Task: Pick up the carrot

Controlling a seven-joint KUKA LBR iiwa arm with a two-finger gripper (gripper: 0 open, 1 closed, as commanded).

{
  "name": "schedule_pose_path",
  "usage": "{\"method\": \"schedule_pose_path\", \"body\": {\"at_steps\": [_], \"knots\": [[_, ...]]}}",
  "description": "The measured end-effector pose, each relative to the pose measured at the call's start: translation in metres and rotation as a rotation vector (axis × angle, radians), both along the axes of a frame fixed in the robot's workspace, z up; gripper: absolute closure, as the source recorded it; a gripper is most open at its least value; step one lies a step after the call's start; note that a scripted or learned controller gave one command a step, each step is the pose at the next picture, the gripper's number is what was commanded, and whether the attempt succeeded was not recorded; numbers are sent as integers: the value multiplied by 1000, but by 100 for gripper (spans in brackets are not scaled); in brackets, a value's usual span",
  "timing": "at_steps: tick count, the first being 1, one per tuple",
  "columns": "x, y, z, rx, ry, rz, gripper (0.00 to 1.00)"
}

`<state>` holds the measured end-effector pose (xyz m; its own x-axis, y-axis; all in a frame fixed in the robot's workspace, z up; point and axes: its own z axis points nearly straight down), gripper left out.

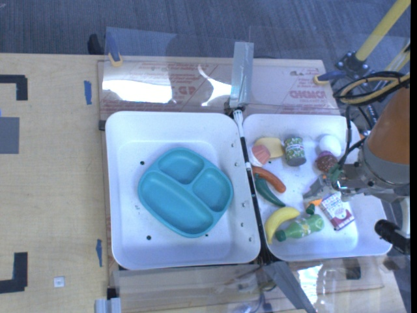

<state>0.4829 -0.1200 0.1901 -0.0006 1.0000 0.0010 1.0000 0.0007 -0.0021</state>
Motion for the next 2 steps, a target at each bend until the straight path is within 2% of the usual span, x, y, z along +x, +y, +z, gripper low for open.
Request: {"method": "schedule_pose_path", "body": {"at_steps": [1, 2], "knots": [[35, -13, -102, -3, -10, 199, 0], [37, -14, -91, -5, -16, 197, 100]]}}
